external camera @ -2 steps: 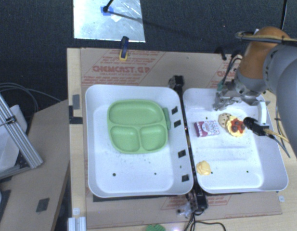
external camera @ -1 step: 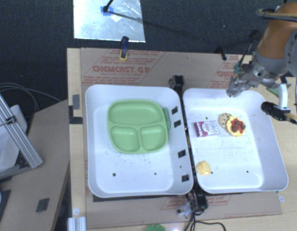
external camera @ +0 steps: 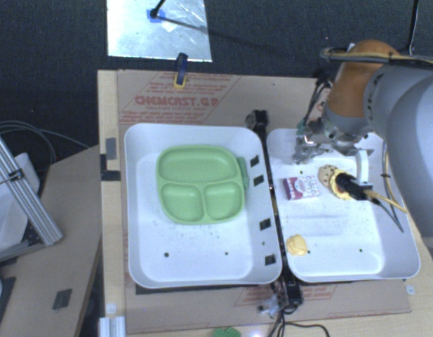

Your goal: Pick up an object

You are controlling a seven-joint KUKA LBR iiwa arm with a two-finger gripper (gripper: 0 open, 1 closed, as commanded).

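Observation:
In the right bin [external camera: 384, 258], a red and white packet [external camera: 301, 187] lies near the left wall. A tan cookie-like piece with dark spots [external camera: 327, 172] sits just right of it. A small yellow lump [external camera: 296, 244] rests toward the bin's front. My gripper [external camera: 305, 148] hangs low over the far left part of the right bin, above and behind the packet and the cookie-like piece. Nothing shows between its tips.
The left bin [external camera: 146, 258] holds a green divided plate [external camera: 201, 184] near its middle. A dark divider with clips [external camera: 267, 188] runs between the two bins. The grey arm and its orange band [external camera: 353, 83] cover the right bin's far right corner.

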